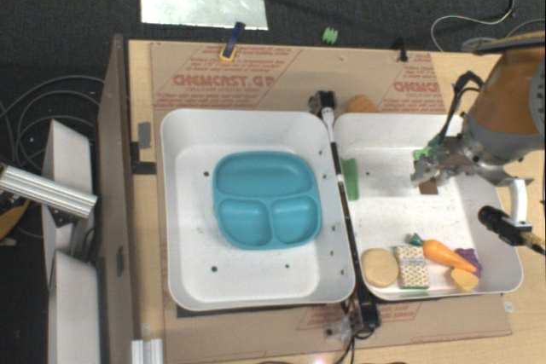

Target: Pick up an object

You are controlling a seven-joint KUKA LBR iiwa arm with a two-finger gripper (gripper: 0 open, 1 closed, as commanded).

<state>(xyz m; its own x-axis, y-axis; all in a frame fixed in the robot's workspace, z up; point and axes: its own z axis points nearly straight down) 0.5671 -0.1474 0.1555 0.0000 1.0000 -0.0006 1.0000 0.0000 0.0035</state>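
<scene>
The pincer (429, 177) hangs in the right bin (384, 158); I cannot tell how it is set. The carrot (449, 255) lies below it, lower right, pointing left to right.

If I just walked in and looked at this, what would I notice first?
Probably the big blue plate with three sections, lying in the middle of the left white bin. Next, the grey and orange robot arm reaching in from the right, its gripper low over the right bin. Then the little heap of toy food in that bin's near corner: an orange carrot, a round tan cookie and a small patterned box.
</scene>
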